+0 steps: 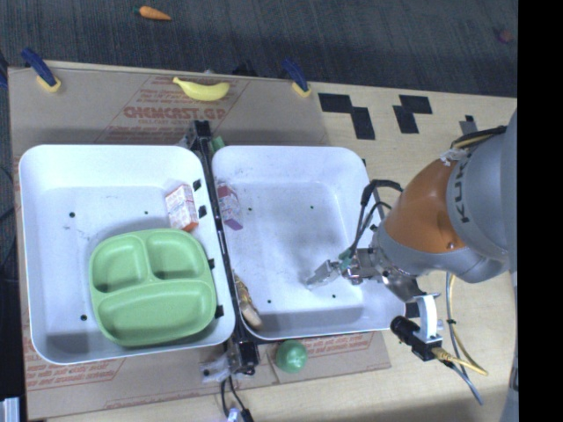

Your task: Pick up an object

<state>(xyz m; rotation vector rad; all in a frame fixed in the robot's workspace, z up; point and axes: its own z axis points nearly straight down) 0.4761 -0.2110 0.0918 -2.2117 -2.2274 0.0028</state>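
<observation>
My gripper (320, 274) is low inside the right bin (290, 170), near its front right part, over bare white floor. A small clear-and-red packet (228, 206) lies against the right bin's left wall, well to the left of the gripper. A tan, elongated item (247, 309) rests in that bin's front left corner. In the left bin (53, 183) lie a green divided plate (154, 286) and a small orange-and-white carton (181, 207). Nothing shows in the gripper.
A yellow banana (202, 87) lies on the cardboard behind the bins, and a green ball (291, 355) sits in front of the right bin. Blue clamps (296, 75) hold the cardboard's back edge. An orange item (155, 12) lies on the dark floor beyond.
</observation>
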